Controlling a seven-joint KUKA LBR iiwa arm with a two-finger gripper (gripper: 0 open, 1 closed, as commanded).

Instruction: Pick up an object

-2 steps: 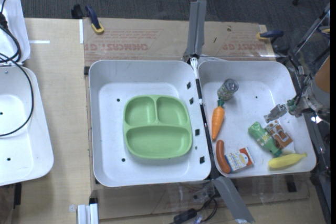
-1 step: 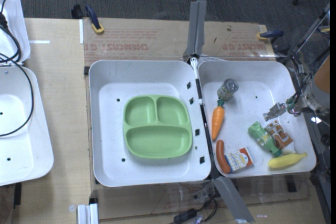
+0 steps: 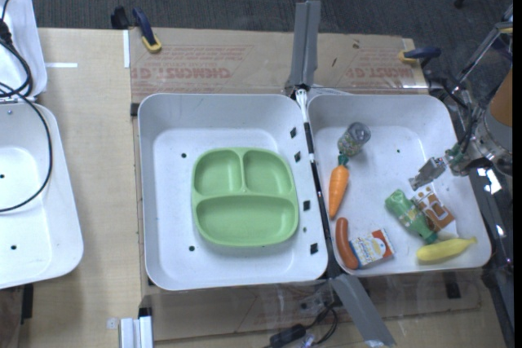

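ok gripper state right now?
Gripper: over the right bin, above the green packet; nothing visibly held; open or closed cannot be told.

light wood bench [image 3: 98,77] w/ brown cardboard sheet [image 3: 245,65] on top; two shallow white plastic bins, left bin [image 3: 163,200] & right bin [image 3: 391,114], touching side by side.

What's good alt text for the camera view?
A gripper hovers over the right bin, above a carrot, sausage, banana, small carton and green packet. The left bin holds a green divided plate.
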